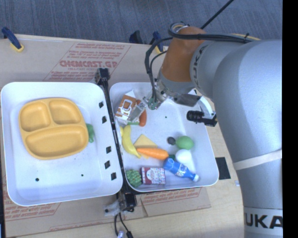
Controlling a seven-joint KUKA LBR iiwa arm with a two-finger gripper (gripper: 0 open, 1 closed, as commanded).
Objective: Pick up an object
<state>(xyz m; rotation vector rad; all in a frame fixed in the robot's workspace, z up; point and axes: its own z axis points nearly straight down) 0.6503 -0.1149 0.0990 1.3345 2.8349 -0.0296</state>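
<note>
On the bench's right bin [208, 148], the hand [148, 104] hovers over a brown packet [126, 108].

The arm's gripper [150, 103] hangs low in the right bin [208, 148] beside a brown carton [126, 108] — banana [127, 141], carrot [153, 152] and blue bottle [180, 169] lie nearer the front.

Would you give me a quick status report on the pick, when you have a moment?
Gripper low in right bin, beside carton. Nothing seen in grasp. Banana, carrot, bottle lie nearer the front.
</note>
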